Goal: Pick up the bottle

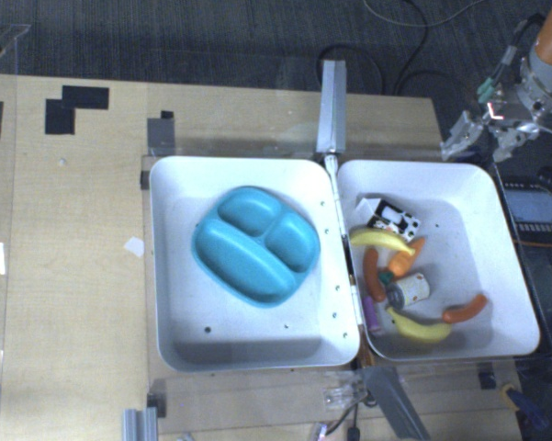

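The bottle [411, 289] is small and white with a dark cap. It lies on its side in the middle of the right bin [496, 200], among toy food. A yellow banana [421, 327] lies just in front of it and an orange carrot [400, 260] just behind. My gripper [478, 145] hangs above the bin's far right corner, well away from the bottle. Its fingers are spread open with nothing between them.
The right bin also holds a second banana [378, 240], a black-and-white box [389, 217], a red sausage [372, 272], an orange piece [466, 309] and a purple item [371, 316]. A blue divided plate [255, 243] lies in the left bin [179, 338]. Cables trail behind the bench.
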